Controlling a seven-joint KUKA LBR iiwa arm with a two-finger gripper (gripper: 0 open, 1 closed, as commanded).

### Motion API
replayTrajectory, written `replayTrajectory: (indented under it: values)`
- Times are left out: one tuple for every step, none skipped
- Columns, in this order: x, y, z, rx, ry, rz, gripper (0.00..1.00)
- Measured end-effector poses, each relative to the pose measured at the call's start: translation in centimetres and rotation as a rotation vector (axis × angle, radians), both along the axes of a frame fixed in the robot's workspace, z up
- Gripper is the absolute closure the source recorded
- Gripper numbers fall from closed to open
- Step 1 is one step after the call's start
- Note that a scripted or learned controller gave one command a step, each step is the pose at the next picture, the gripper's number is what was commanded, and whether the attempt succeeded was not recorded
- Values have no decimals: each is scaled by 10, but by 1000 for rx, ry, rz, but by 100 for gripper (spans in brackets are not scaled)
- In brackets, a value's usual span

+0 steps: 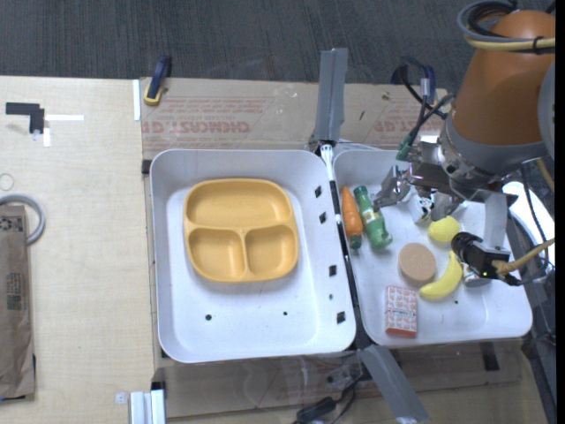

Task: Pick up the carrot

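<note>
The carrot [351, 215] is a short orange piece lying lengthwise against the left wall of the right bin [481, 316]. A green bottle [375, 220] lies right beside it, touching or nearly so. My gripper [412, 197] hangs over the upper middle of the right bin, to the right of the bottle and a little further back than the carrot. Its fingers stand apart with nothing between them, the left fingertip [389, 190] close above the bottle's top end. The grey arm with its orange band [508, 73] comes in from the upper right.
The right bin also holds a lemon [444, 229], a banana [444, 278], a tan round disc [417, 261] and a small red and white carton [401, 311]. A yellow divided plate [240, 230] sits in the left bin [168, 263].
</note>
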State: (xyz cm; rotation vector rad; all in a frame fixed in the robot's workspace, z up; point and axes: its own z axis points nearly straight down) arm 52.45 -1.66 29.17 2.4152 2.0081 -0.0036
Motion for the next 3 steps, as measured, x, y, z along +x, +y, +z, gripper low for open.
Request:
replayTrajectory:
  values:
    - [37,56,-43,1,3,313,0]
    - [-22,-5,-66,2,3,198,0]
    - [-47,-90,-89,2,1,281,0]
